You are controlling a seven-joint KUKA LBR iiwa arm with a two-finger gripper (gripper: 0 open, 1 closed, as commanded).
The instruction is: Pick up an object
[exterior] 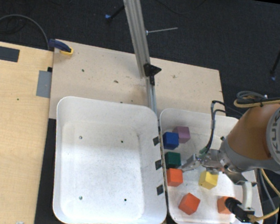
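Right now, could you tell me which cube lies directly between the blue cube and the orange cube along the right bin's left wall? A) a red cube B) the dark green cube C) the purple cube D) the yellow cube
B: the dark green cube sits just below the blue cube and just above the orange cube by the right bin's left wall.

Looks like a robotics lab: plywood table, two white bins, an aluminium camera pole, loose cables on dark carpet.

Pincer hangs low in right bin among coloured blocks
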